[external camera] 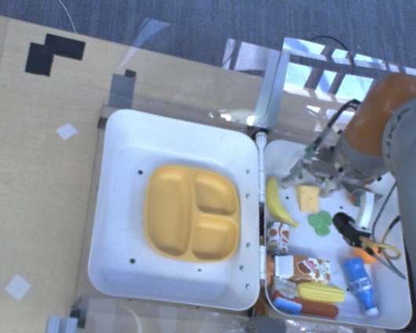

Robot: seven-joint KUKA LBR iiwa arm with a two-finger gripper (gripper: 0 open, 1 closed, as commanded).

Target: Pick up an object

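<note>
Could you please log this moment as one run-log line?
arm: over right bin | gripper: above cheese wedge | banana: untouched | left bin: yellow tray

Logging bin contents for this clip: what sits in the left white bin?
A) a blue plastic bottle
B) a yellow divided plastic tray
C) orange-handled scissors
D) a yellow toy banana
B: the yellow divided plastic tray lies alone in the left white bin, while the banana, bottle and scissors all lie in the right white bin.

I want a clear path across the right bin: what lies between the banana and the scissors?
In the camera view, a green toy lies on the bin floor between the banana and the scissors.
</note>
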